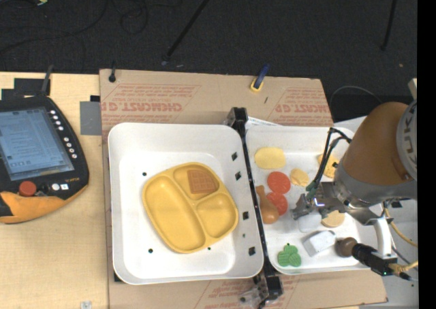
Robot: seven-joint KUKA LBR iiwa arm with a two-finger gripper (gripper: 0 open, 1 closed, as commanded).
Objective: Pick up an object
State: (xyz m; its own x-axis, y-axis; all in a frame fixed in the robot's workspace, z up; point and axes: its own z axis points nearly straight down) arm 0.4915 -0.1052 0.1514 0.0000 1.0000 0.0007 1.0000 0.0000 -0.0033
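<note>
Green toy [289, 256] below my claw [304, 209]; claw state I cannot tell; nothing visibly lifted, pick outstanding.

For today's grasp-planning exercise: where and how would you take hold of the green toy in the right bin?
Probably from straight above, closing across the green toy's narrowest width. It lies flat and lumpy near the right bin's front wall, apart from the grey block to its right. The wall crowds its near side, so the fingers should descend on its left and right.
</note>
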